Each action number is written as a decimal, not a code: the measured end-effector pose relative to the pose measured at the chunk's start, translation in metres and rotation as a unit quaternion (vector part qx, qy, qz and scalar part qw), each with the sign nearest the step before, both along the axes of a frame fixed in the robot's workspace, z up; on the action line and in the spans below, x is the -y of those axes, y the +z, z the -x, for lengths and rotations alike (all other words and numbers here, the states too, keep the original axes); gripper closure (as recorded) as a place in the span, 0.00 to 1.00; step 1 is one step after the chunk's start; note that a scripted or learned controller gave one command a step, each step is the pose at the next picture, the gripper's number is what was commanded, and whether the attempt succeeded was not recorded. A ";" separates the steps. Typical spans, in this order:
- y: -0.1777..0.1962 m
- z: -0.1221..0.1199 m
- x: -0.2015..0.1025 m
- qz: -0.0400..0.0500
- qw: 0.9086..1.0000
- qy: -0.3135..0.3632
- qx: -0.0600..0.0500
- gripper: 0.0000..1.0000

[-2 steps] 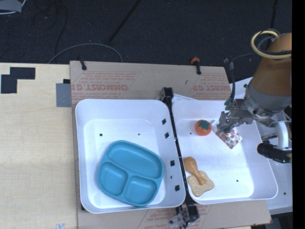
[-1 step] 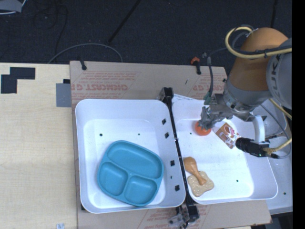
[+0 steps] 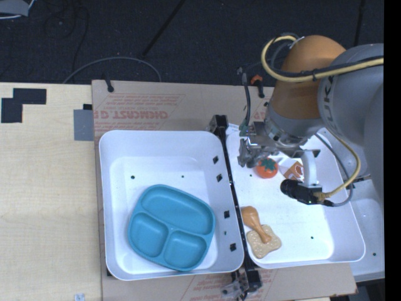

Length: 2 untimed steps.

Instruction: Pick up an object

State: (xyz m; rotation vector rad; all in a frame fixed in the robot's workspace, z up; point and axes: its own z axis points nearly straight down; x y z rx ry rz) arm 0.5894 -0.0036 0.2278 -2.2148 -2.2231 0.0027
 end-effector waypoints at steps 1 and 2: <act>-0.010 -0.004 -0.053 0.000 1.000 0.000 0.000 1.00; 0.001 -0.022 -0.106 0.000 1.000 0.001 0.001 1.00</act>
